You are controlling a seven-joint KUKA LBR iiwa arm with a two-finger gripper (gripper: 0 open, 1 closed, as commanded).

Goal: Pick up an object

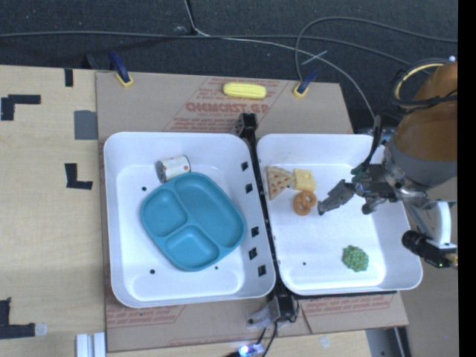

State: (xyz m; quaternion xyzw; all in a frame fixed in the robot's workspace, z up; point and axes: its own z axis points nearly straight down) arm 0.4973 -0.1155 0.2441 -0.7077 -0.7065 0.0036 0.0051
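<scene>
You have two shallow white bins side by side on the bench. The left bin [123,199] holds a blue divided plate [192,220], lying flat across its middle, and a small white cup [172,167] on its side just beyond the plate's far left edge. The right bin [394,274] holds four small items: a tan waffle-like wedge [278,181] near the dividing wall, a yellow cube [303,178] just beside it, a brown ring-shaped piece [303,202] just nearer than the cube, and a green lumpy piece [355,258] well apart from these, toward the near right corner. A yellow corn-like piece [244,91] lies outside both bins on the cardboard at the far side.

The gripper [332,198] reaches in from the right and sits over the right bin, just to the right of the brown ring. Its fingers are too dark and foreshortened to read; you cannot tell whether they are apart or together, and nothing is visibly held.

Judged by position, the brown ring is the likeliest target. Expect it to be light, probably a smooth toy that can slide on the bin floor or squirt from a pinch. Take it across its outer width, fingers either side, or with one finger through the hole if the fit allows. Note the cube close by: a wide approach may knock it.
</scene>
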